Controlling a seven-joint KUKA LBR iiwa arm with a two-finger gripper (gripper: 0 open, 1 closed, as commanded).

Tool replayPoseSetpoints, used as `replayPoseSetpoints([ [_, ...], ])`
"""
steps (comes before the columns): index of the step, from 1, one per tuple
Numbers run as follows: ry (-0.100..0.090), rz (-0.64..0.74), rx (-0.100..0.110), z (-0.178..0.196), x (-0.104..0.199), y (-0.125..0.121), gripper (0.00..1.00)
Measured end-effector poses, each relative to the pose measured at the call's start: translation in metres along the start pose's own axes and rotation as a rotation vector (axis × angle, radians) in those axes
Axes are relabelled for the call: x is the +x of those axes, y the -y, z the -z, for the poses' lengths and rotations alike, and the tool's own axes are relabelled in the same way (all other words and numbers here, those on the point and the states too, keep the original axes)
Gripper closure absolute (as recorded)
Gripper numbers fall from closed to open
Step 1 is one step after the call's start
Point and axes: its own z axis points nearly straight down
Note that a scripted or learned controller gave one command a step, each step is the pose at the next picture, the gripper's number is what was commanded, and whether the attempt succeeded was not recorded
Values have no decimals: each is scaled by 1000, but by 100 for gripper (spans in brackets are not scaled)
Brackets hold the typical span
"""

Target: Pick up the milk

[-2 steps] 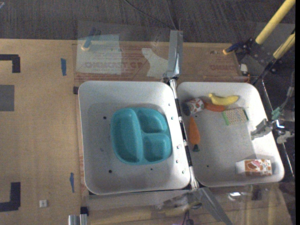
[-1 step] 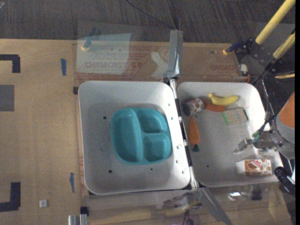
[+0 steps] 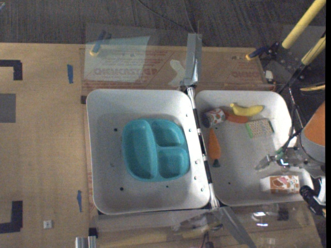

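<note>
White and brown, the milk carton (image 3: 280, 183) lies flat at the lower right of the frame, inside the right bin (image 3: 235, 190). I see my claw (image 3: 265, 162) just above it, fingers spread, grasping nothing.

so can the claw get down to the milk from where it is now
Probably yes. The claw hangs in the right bin just above the milk, which lies flat near the bin's lower right corner with bare floor to its left. The bin's near wall sits close, which could crowd a finger.
</note>
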Motion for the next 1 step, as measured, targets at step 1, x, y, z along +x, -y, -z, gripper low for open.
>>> replayPoseSetpoints([
  [1,9,-206,3,69,-10,3,0],
])
